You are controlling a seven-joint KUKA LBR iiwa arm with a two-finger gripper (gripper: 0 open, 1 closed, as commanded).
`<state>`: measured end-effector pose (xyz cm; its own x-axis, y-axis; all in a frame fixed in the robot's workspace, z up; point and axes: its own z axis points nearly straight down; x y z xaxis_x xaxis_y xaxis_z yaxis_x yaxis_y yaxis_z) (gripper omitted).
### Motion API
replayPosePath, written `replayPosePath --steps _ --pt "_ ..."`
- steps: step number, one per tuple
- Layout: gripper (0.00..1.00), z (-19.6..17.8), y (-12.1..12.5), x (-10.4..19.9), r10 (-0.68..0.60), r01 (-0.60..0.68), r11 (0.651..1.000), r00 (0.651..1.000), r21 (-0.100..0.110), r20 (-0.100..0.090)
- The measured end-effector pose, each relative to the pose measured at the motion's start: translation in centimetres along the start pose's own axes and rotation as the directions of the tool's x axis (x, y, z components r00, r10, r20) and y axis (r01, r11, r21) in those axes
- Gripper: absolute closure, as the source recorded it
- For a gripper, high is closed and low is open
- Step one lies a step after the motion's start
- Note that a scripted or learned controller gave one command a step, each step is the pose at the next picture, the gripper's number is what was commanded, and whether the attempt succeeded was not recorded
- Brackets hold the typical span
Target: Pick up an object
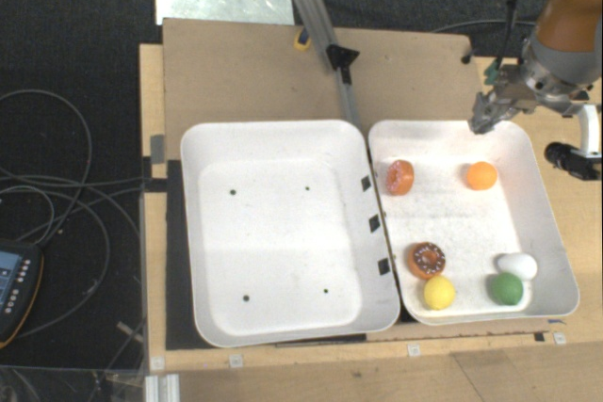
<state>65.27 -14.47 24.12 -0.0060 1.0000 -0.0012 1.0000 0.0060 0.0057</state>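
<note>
Claw (487,116) over right bin's (542,193) far rim, opening indiscernible, nothing visibly held

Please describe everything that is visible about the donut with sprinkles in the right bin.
The donut is a small round ring with a hole in its middle. Its top looks dark brown, like chocolate glaze, dotted with pale sprinkles, and its edge is orange-tan. It looks like a toy, perhaps plastic. It lies nearly flat on the floor of the right bin, in the near left part. The yellow ball sits just in front of it, very close or touching. The gripper is far from it, at the bin's far edge.
</note>
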Motion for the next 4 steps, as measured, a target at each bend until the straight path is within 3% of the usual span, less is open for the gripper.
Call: replayPosePath --steps 4 --pt "1.00 -0.3 -1.6 20.8 -0.005 0.005 1.000 1.000 0.004 -0.004"
